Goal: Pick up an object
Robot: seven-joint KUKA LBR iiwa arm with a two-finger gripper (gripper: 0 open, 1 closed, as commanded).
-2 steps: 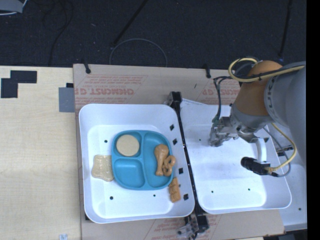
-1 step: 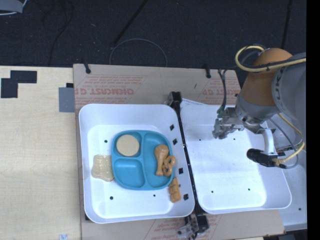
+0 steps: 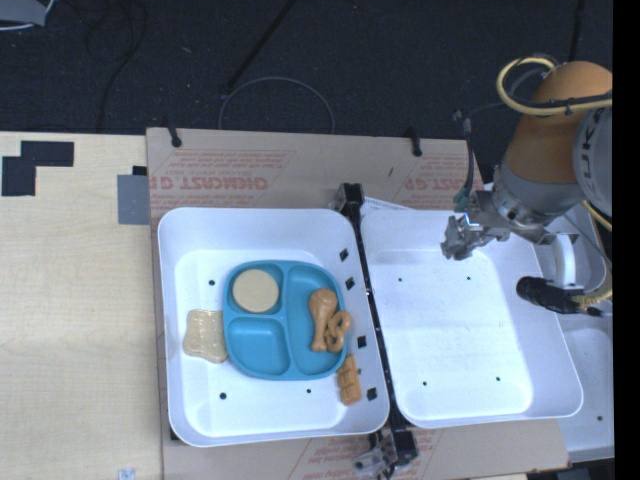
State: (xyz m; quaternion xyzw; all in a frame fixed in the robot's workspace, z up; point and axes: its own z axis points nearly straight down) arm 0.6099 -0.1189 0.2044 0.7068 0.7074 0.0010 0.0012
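Everything I could pick sits in the left bin, lower left of centre in the frame. A blue plate with compartments lies there, with a round tan biscuit in its upper-left compartment and a tan chicken leg with a pretzel in its right one. A pale slice of bread lies touching the plate's left edge, and a small brown piece lies just off its lower right corner.

By my reading, nothing has been picked yet; the whole job is left. My gripper hangs over the upper part of the right bin, at the frame's right, well apart from all the food, so it needs to cross the divider between the bins first.

I cannot tell how the jaws stand; they are too small and dark here. Nothing shows between them.
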